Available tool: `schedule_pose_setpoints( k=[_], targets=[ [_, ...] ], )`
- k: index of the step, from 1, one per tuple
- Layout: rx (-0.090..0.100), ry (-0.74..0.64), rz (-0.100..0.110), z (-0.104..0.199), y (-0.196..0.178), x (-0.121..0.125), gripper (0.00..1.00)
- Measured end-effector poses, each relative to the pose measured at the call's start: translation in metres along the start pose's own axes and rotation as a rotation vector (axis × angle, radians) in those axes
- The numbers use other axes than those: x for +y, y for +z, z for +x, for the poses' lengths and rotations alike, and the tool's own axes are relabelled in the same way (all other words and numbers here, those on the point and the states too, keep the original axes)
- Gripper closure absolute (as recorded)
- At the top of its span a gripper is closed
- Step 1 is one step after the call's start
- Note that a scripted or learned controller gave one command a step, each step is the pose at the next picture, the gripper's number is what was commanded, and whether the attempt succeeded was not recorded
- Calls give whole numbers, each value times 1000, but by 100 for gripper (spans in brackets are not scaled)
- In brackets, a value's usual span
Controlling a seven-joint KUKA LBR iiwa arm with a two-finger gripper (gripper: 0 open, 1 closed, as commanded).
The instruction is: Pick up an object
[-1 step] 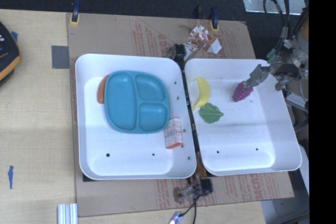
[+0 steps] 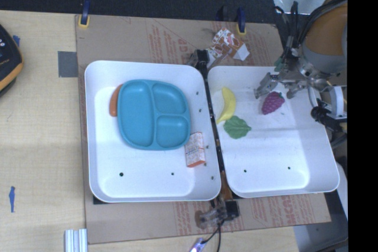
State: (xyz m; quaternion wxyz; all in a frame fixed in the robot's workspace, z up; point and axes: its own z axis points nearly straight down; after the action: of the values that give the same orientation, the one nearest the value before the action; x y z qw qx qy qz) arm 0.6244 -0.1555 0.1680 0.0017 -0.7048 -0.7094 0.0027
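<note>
A purple bunch of grapes [image 2: 272, 102] lies in the upper part of the right bin [image 2: 277, 183]. My gripper [image 2: 276, 88] hangs just over its far side, open, one finger out to the left and the other to the right of the grapes. Nothing is held between them. A yellow banana [image 2: 227, 104] and a green leaf-shaped piece [image 2: 237, 127] lie by the right bin's left wall. In the left bin [image 2: 147, 189] a blue divided plate [image 2: 155, 114] covers part of an orange item [image 2: 113, 102], and a small carton [image 2: 195, 149] rests near the right wall.
The grey arm with its orange band [image 2: 328, 32] comes in from the upper right with cables beside it. A crumpled wrapper [image 2: 226, 43] lies behind the bins on the cardboard. Blue clamps [image 2: 84, 10] hold the cardboard's far edge.
</note>
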Motion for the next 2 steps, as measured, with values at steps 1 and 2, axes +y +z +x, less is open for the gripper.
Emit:
schedule_pose_setpoints(
  k=[1,2],
  targets=[
    [0,2,-1,-38,77,-2,0],
    [1,1,-2,-12,76,32,0]
  ],
)
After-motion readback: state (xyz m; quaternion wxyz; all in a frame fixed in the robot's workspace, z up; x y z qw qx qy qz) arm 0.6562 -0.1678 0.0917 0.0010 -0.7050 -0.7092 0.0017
